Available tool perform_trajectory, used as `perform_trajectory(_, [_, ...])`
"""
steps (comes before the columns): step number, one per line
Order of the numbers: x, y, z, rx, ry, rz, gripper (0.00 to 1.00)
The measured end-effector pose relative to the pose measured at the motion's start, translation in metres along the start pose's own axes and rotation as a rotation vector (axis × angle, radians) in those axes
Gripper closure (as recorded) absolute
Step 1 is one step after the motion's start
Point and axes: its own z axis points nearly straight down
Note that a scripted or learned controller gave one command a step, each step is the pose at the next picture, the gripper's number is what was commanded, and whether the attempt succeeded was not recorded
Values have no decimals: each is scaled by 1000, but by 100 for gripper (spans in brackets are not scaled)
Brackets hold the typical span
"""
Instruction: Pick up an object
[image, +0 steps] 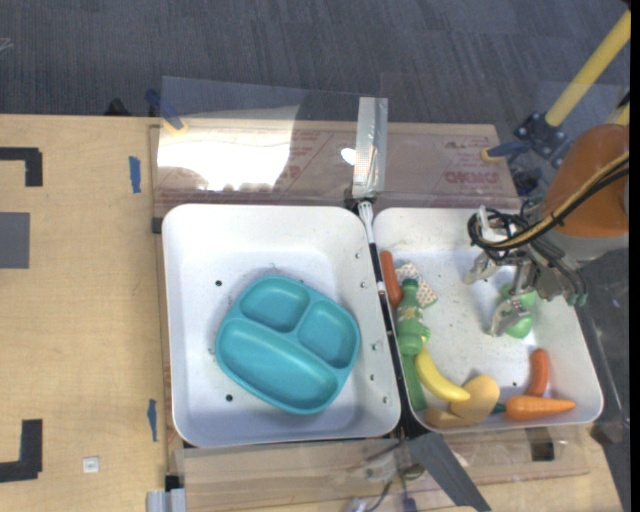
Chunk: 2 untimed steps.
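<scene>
Camera view: hand low in right bin, fingers closed on small green obj, glossy, pale green, shape unclear, near bin's right-center. Left bin w/ teal divided plate, three compartments, nothing in them. Right bin along left wall: orange stick, green toy, yellow banana, tan lump. Two carrots at front-right corner. Both bins on wood surface.

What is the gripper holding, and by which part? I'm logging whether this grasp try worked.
Cannot be told: a green object sits at the gripper tips over the right bin, but the hold is unclear.
</scene>
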Motion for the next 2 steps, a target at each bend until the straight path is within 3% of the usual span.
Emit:
perform_trajectory(1, [40,-25,0,0,3,-19,0])
perform_trajectory(2, [35,-23,-10,3,-7,-22,100])
